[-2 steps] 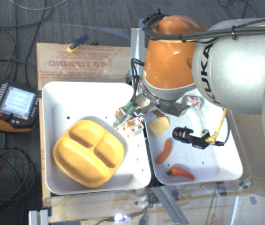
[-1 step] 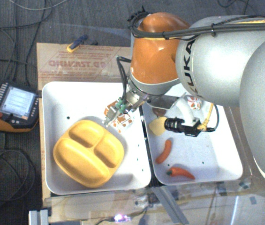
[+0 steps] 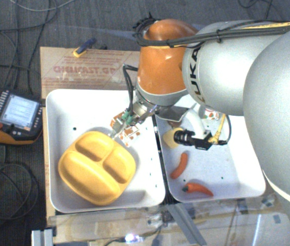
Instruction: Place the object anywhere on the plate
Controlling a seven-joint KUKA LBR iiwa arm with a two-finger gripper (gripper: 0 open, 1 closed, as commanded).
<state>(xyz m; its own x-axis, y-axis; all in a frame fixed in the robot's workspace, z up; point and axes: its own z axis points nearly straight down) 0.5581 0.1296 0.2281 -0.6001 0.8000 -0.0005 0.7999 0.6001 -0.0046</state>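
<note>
Your gripper (image 3: 126, 128) hovers at the yellow plate (image 3: 97, 166)'s upper edge; I cannot tell its state. Any release there risks missing the plate.

Bright, even overhead light. Strong glare on the grey arm (image 3: 247, 70), right of the fingers, washing out its surface. White bins (image 3: 52, 137) near overexposed. Soft shadow under the yellow plate (image 3: 97, 166), below-left of the fingers. Gripper (image 3: 126, 129) slightly blurred; dark floor low-detail.
</note>
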